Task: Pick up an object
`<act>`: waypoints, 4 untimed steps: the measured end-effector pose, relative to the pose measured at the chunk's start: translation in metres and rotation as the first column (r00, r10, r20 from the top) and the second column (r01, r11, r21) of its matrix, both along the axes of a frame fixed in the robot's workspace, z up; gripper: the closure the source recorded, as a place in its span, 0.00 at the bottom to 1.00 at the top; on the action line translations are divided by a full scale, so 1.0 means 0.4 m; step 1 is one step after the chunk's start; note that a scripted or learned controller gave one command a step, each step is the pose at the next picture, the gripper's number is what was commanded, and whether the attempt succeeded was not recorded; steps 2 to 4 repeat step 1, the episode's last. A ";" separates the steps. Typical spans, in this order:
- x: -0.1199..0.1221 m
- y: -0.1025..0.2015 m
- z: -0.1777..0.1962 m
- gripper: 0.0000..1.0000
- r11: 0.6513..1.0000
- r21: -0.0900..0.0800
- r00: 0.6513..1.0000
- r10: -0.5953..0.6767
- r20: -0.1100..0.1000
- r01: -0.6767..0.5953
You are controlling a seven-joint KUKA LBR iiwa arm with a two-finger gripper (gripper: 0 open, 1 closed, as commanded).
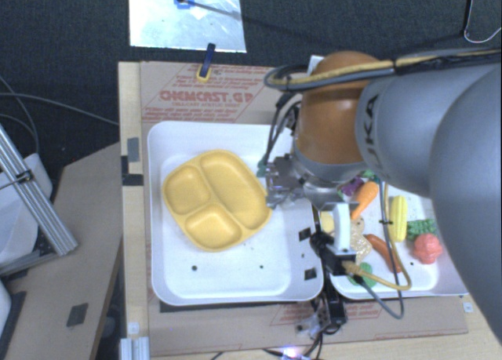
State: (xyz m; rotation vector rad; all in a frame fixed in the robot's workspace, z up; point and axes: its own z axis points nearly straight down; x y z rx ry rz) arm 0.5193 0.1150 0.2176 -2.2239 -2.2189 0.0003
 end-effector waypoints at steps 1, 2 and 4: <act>-0.016 0.074 0.157 1.00 1.000 0.003 1.000 0.009 0.006 -0.009; -0.016 0.074 0.157 1.00 1.000 0.003 1.000 0.009 0.006 -0.009; -0.016 0.074 0.157 1.00 1.000 0.003 1.000 0.009 0.006 -0.009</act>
